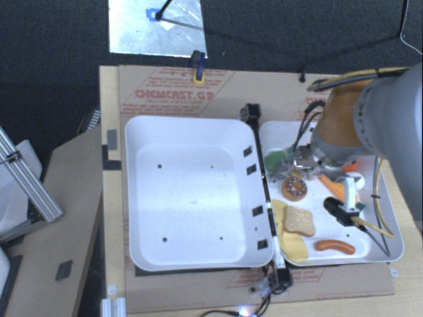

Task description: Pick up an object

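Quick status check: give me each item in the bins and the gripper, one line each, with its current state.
Gripper: low over the right bin's far left corner, beside the green item.
Green item: lying in the bin, partly hidden.
Donut: lying flat, free.
Toast slice: resting on the yellow piece.
Sausage: lying flat, free.
Carrot: lying, partly covered by the arm.
Left bin: upright.

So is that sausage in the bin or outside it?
In. The sausage lies flat on the floor of the right bin, near its front wall.
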Tool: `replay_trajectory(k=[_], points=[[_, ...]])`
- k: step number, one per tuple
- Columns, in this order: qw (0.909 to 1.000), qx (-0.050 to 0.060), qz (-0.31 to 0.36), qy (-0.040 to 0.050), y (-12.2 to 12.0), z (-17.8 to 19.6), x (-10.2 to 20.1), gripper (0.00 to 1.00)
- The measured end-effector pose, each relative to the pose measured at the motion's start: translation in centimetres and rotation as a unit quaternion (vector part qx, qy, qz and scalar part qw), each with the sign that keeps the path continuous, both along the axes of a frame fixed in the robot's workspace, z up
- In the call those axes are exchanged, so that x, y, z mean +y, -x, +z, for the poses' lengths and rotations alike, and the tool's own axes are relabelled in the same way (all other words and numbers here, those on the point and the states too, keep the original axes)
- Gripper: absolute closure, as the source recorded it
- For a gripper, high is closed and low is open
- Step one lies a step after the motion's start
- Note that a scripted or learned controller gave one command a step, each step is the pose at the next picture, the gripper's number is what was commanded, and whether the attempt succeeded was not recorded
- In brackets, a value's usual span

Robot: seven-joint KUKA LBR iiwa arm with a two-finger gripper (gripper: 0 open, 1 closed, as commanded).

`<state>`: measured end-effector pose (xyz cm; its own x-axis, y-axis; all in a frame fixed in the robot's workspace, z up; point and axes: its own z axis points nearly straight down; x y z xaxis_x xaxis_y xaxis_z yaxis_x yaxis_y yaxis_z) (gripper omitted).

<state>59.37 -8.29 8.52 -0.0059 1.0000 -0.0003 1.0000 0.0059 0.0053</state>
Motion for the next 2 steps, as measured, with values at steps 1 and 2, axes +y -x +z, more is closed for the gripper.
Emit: replay_trajectory(k=[1, 2], points=[[1.0, 0.001, -0.001, -0.0004, 0.1, 1.0, -0.1, 1.0], [1.0, 0.001, 0.0, -0.0001, -2.6, 0.0, -0.4, 1.0]])
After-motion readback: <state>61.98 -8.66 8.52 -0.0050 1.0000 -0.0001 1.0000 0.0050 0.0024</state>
